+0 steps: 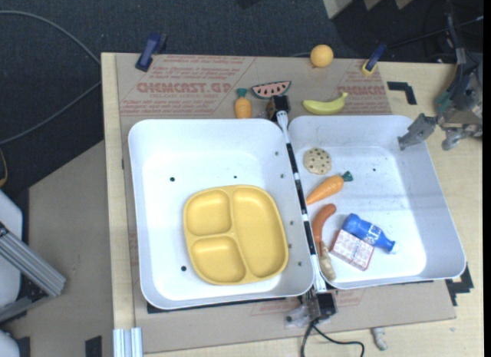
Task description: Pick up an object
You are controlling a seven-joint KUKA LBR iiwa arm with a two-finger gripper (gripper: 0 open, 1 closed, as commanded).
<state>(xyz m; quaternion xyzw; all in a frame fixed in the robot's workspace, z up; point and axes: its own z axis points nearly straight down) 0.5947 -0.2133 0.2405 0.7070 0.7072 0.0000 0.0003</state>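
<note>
The right bin [418, 194] holds a round cookie [317, 161], an orange carrot [328, 187], a reddish sausage [322, 222], a blue bottle [369, 233], a pink patterned box [353, 252] and a small brown piece [327, 262] by the divider. My gripper [432, 136] hovers over the bin's far right corner, well away from all of these. Its fingers are spread apart, open, with nothing between them.
A yellow divided plate [234, 234] lies in the left bin [153, 194]. Behind the bins on the board sit a banana [324, 104], a watermelon slice [271, 88], a small orange toy [243, 107] and an orange ball [322, 55]. Two blue clamps [149, 52] grip the board's back edge.
</note>
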